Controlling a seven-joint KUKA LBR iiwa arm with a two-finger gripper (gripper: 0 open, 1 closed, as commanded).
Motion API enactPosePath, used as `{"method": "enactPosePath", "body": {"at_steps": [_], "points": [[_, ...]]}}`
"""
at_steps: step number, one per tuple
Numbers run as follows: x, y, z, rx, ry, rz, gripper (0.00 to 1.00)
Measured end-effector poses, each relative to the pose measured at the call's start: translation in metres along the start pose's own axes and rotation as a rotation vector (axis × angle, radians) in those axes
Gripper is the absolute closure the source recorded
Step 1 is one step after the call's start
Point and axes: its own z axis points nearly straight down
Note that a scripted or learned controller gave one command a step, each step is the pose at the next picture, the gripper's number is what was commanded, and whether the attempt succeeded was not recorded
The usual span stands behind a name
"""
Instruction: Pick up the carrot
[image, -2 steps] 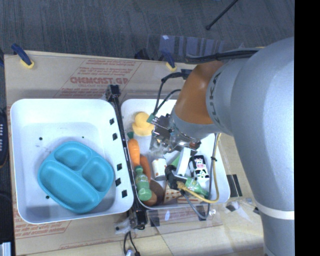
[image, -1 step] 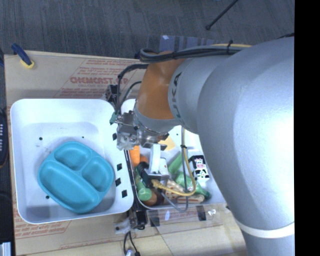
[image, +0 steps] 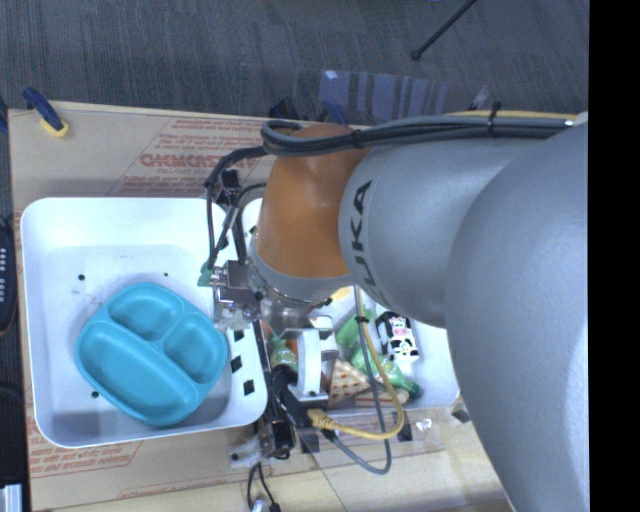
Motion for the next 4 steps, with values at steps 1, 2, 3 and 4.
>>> {"method": "enactPosePath", "body": {"at_steps": [1, 2, 3, 4], "points": [[0.025, -0.003, 0.053, 0.006, -0.004, 0.25, 1.0], [0.093, 0.023, 0.033, -0.001, -0.004, 0.381, 1.0], [0.073, 0.006, 0.036, 0.003, -0.005, 0.101, 1.0], [0.124, 0.003, 0.043, 0.0, -0.004, 0.279, 1.0]]}}
